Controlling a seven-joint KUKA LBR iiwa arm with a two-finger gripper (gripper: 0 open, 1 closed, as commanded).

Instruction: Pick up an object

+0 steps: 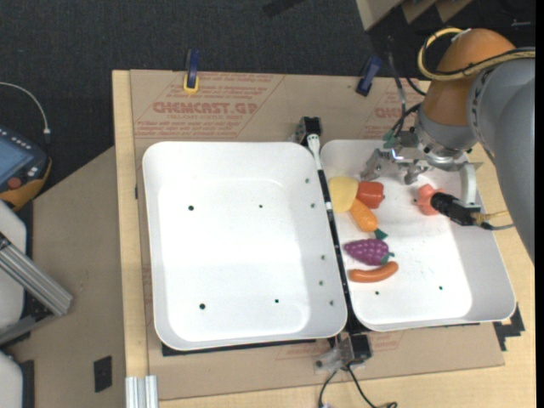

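Claw [393,165] just above red pepper [371,194]; open or closed, cannot tell. Risk: slips, crowded by lemon [342,193] and carrot [364,218].

Arm [501,100] cut off at the right edge; pink object [425,198] partly hidden behind the gripper [399,167].

A robotics lab — white bins [229,164] clamped onto a cardboard-covered bench [255,100], cables trailing, toy food [367,249] inside.

White bins [229,164] hold purple grapes [367,250] and a red pepper [371,194].
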